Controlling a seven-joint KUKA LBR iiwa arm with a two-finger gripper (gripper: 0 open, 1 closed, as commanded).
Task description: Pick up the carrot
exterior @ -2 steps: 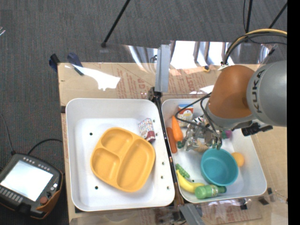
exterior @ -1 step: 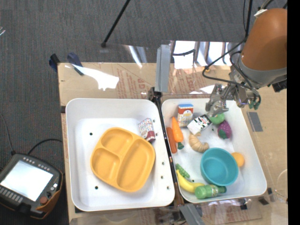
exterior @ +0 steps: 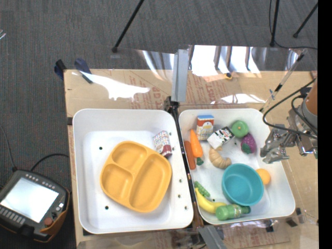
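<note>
— Grey carpet surrounds the bench; where's the gripper (exterior: 274,150)?

— At the right bin's (exterior: 286,193) right rim, over bare edge, holding nothing; open or shut, I cannot tell.

— And the carrot (exterior: 195,144)?

— Well apart, against that bin's left wall, beside a croissant (exterior: 220,158). Probably it's waiting before a reach.

— What else is inside?

— A teal bowl (exterior: 241,184), banana (exterior: 207,202), green apple (exterior: 239,128). The left bin (exterior: 88,139) carries a yellow divided plate (exterior: 136,176).

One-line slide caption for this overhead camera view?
Claw hovers at right bin's edge; orange toy carrot lies untouched by the bins' divider.
</note>
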